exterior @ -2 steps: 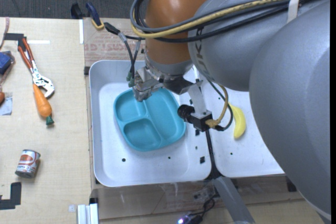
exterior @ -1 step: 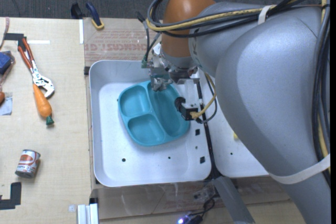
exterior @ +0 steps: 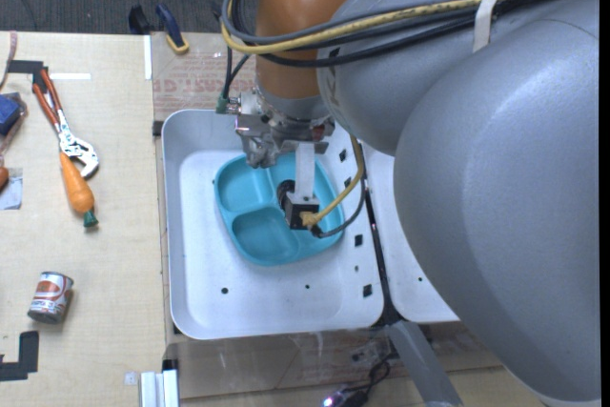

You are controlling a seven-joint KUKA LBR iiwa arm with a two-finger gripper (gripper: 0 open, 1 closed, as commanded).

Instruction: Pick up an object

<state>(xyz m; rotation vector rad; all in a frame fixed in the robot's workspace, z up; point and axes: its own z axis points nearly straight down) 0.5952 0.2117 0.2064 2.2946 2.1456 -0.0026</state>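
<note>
1. Blue plastic divided tray (exterior: 244,195), that's our target, lying flat in the left shallow white bin (exterior: 173,205), towards its far half, with two of its compartments showing.
2. Right over the tray's far rim hangs the grey arm's gripper (exterior: 266,153), and it looks to be touching that rim or just above it. Wide or narrow? From this angle I cannot tell, and nothing shows as gripped.
3. The arm's orange band (exterior: 300,5) sits directly above the gripper, and the big grey body covers most of the right-hand white bin (exterior: 419,286).
4. Out on the pale wooden bench (exterior: 105,319), left of the bin and well apart from it: a silver adjustable wrench with a red handle (exterior: 63,124), an orange toy carrot (exterior: 78,190) just below it, and a small tin can (exterior: 50,295) nearer the front.
5. Beyond the bin's far corner lies a blue-and-yellow-handled clamp (exterior: 172,27).
</note>
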